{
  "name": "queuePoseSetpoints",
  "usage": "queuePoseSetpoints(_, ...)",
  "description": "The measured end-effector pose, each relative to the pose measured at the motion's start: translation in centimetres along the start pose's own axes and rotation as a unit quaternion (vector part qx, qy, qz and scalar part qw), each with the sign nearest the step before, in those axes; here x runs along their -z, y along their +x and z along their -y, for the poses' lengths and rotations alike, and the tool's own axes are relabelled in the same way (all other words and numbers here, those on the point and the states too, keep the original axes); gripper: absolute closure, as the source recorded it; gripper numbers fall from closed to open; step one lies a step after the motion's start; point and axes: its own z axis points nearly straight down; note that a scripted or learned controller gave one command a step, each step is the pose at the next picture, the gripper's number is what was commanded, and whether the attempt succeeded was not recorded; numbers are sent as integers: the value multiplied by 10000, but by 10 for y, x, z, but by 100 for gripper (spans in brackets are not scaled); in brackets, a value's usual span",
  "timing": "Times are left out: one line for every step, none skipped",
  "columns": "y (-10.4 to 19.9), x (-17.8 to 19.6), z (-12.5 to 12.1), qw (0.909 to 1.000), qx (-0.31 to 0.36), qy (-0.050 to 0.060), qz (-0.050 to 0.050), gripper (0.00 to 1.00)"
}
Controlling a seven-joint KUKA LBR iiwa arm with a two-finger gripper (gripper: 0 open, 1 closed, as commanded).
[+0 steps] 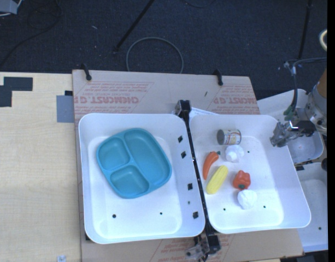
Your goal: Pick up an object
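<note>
The right bin holds a small metal can lying on its side, a white lump, an orange carrot, a yellow corn cob, a red pepper and a second white object. My gripper hovers at the right bin's upper right rim, right of the can and apart from all the objects. Nothing shows between its fingers.
The left bin bears a blue divided plate. A black divider with clips runs between the bins. Cardboard lies beneath them, and a wooden bench top extends to the left.
</note>
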Motion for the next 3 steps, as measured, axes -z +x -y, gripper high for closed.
queuePoseSetpoints(62,-10,-5,10000,15,36,-18,100)
queuePoseSetpoints(121,-23,-14,10000,9,40,-13,100)
queuePoseSetpoints(182,-31,-13,10000,9,41,-11,100)
